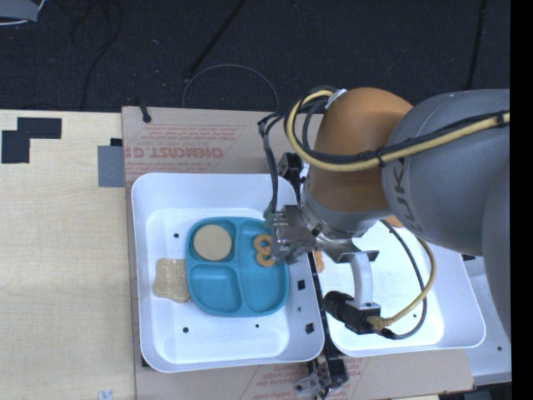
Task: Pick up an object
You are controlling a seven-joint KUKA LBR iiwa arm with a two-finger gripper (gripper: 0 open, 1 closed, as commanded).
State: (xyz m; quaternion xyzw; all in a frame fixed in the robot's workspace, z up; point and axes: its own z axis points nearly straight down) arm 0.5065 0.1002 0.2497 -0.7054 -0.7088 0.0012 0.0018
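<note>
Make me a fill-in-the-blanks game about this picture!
1. The divided tray is colored ____.
2. The tray sits in the ____ bin of this view.
3. The tan round thing lies inside the ____.
4. The hand is over the tray's ____ edge in this view.

Missing words: blue; left; tray; right

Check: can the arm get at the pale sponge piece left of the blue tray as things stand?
Probably yes. The sponge piece lies uncovered on the left bin floor beside the blue tray, and the pincer hovers nearby over the tray's right edge.
</note>
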